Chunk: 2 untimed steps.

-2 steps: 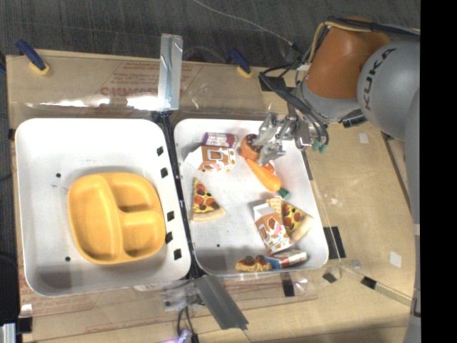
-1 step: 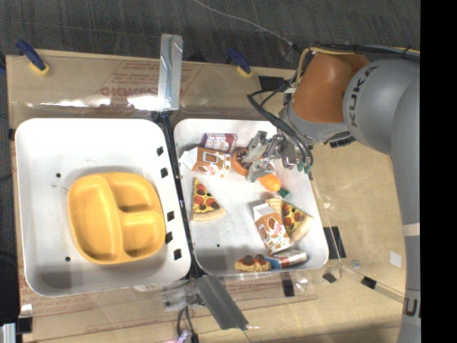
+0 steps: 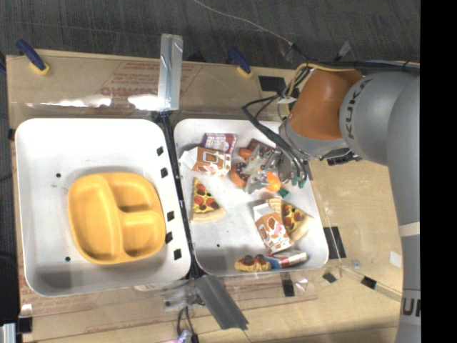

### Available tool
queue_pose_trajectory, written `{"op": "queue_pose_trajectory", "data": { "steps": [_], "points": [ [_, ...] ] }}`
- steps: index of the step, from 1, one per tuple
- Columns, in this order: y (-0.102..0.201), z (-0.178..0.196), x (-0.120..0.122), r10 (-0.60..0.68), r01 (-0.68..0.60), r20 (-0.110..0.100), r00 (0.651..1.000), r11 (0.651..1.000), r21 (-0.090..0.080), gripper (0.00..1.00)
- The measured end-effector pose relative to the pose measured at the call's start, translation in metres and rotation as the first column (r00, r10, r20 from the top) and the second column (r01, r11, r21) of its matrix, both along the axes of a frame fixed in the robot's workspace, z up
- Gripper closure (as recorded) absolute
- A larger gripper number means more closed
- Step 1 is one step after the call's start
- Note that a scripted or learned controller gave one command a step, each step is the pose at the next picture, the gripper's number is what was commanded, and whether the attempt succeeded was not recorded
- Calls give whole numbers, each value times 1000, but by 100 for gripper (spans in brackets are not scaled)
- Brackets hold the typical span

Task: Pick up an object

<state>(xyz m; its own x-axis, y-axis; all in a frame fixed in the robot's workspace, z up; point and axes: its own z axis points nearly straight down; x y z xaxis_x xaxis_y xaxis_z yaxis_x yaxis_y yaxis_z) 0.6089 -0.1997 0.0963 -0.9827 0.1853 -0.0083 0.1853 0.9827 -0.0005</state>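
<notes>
Reaching in from the right, the arm (image 3: 371,113) bent over the right bin (image 3: 214,263), its orange band above the wrist sitting over the bin's upper right corner. The gripper (image 3: 265,170) hung low over the upper middle of that bin, amid a small clutter of toys; whether it was open or closed could not be told, and nothing could be made out as held by it. Just beneath and beside the gripper lay an orange piece (image 3: 273,183) and a reddish-brown piece (image 3: 241,171), too jumbled to name. To the left of the gripper a brown-and-white carton (image 3: 212,159) lay flat near the bin's upper left, with a darker packet (image 3: 221,141) just above it. A pizza slice (image 3: 204,201) lay by the left wall, point upward. Lower right held a second carton (image 3: 271,231) touching another pizza slice (image 3: 295,217). Along the bottom edge rested a small round pastry (image 3: 251,263) and, just beside it, a red-and-white tube (image 3: 289,260). The left bin (image 3: 43,148) carried a yellow divided tray (image 3: 116,217), lying flat slightly left of centre, well apart from the gripper. Both bins sat side by side on the brown tabletop (image 3: 357,213), with blue clips (image 3: 33,57) at its far edge and cables (image 3: 268,106) trailing near the wrist.
</notes>
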Motion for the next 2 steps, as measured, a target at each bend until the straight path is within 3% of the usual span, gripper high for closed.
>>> {"op": "queue_pose_trajectory", "data": {
  "steps": [1, 2],
  "points": [
    [21, 0, -69, 25, -25, 1, 1000, 1000, 0, 0],
    [53, 0, -101, -87, 87, 4, 996, 996, -1, 0]
  ]
}}
